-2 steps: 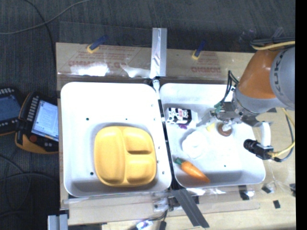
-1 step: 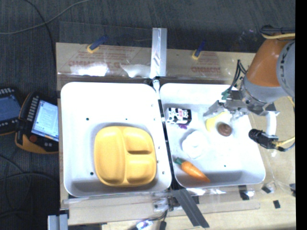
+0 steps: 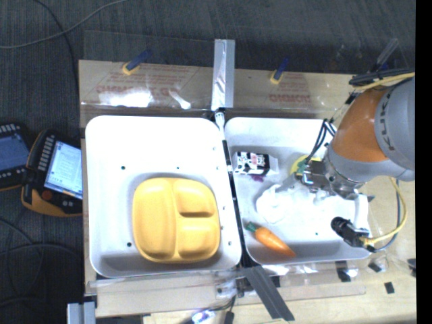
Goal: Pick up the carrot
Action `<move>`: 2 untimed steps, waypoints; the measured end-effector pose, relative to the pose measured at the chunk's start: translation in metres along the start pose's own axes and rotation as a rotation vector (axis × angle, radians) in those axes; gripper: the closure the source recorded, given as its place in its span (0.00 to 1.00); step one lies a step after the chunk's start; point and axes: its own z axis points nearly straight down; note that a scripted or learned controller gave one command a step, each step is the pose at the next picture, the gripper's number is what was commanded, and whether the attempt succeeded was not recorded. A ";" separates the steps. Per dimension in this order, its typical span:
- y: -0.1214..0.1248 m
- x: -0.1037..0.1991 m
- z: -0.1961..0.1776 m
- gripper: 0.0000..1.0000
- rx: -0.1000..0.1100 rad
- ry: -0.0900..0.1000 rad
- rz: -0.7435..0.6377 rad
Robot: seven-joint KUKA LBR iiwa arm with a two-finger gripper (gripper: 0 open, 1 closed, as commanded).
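Lying near the front wall of the right bin (image 3: 283, 128), the carrot (image 3: 273, 239) points its green stem end toward the divider and its orange tip toward the front right corner. Note that nothing touches it. Just behind it sits a crumpled white object (image 3: 275, 203), close but apparently apart. Further back, by the divider, you see a small black-and-white package (image 3: 252, 163). The arm (image 3: 368, 137) hangs over the right side of this bin, wrist hardware over the floor to the right of the white object. You cannot tell the state of the gripper from this angle. In the left bin (image 3: 108, 130) rests a yellow tray (image 3: 177, 218), well away from the work. Judgement: the pick is not yet made; the approach, closing on the carrot and the lift all remain.
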 end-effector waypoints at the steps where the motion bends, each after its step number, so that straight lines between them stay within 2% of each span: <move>1: -0.060 0.066 -0.061 0.00 -0.008 0.000 -0.070; 2: -0.063 0.092 -0.061 0.00 -0.009 0.000 -0.078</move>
